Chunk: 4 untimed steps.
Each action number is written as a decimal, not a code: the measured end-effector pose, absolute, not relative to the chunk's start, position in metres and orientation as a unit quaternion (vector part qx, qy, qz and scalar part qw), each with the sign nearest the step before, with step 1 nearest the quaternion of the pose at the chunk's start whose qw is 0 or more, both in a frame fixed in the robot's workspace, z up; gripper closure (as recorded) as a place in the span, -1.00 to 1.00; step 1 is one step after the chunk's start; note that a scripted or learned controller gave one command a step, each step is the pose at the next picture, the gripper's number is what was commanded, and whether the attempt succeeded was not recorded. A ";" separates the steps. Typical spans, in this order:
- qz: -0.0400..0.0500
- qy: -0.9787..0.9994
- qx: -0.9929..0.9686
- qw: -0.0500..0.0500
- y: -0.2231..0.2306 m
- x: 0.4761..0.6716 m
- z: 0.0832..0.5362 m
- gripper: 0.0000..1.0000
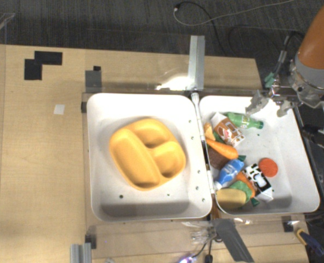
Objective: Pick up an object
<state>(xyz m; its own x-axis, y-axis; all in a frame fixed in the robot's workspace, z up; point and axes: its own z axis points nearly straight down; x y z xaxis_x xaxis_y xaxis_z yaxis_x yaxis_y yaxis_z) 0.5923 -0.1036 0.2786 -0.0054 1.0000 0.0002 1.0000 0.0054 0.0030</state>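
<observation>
Left bin holds a yellow divided tray. Right bin has the clutter piled against its left wall: carrot, snack packet, blue item. Nearest pick looks like the green bottle, long axis running left-right, lying just down-left of the tool. Tool sits over the bin's far right corner, fingers apart, nothing between them. Likely move: short shift left and down.

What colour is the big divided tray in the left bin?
Yellow-orange all over; the divided tray shows plainly in the camera view, lying in the left bin.
</observation>
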 end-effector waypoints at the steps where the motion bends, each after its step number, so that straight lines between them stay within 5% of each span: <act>1: 0.001 0.831 0.557 0.002 -0.079 0.562 0.212 -1.00; 2: 0.005 0.834 0.551 0.011 -0.101 0.561 0.103 -1.00; 3: 0.007 0.835 0.550 0.011 -0.098 0.563 0.114 1.00; 4: 0.002 0.836 0.548 0.003 -0.041 0.606 0.207 1.00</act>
